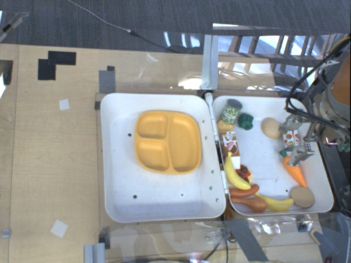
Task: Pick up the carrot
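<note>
Left of frame, bare bench w/ black marks at upper left; nothing task-related there. Centre-left: left bin, holding just a yellow divided plate, flat, approx centred, prob. parked as a drop target, apart from the clutter. Divider betw. bins runs down mid-frame.

Right bin packed w/ toy food, mostly pushed along its left wall & lower edge: green-labelled can & dark green piece at top left, printed packet below, then banana, sausages low left, second banana along bottom edge. Beige round item upper mid; another beige item at lower right.

Carrot at right-centre of right bin, lying flat, tip pointing to lower right, near the lower beige item, well apart from the bananas, so fairly open for a top-down approach. Gripper right above/at carrot's upper end, next to a small printed box; can't tell finger state from this angle, nor any actual grasp. Looks like approach/grasp stage, pick not yet done. Risk: box crowding the carrot's top end, could get nudged or caught instead.
</note>
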You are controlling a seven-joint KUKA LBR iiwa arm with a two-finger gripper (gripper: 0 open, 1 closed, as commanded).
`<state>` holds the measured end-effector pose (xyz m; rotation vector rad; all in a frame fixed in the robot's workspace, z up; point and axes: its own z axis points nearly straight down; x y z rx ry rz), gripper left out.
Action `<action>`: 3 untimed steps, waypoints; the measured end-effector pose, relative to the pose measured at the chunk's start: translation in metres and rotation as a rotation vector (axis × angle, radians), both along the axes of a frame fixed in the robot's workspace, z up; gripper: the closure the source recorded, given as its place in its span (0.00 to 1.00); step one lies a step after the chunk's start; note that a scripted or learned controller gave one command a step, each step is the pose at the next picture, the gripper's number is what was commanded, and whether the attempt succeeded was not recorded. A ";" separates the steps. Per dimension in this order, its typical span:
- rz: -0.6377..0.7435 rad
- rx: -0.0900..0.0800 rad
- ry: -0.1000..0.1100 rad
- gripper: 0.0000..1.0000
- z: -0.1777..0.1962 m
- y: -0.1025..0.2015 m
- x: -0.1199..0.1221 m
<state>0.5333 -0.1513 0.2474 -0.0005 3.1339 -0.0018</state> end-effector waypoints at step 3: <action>0.180 -0.003 -0.001 1.00 -0.123 -0.055 -0.031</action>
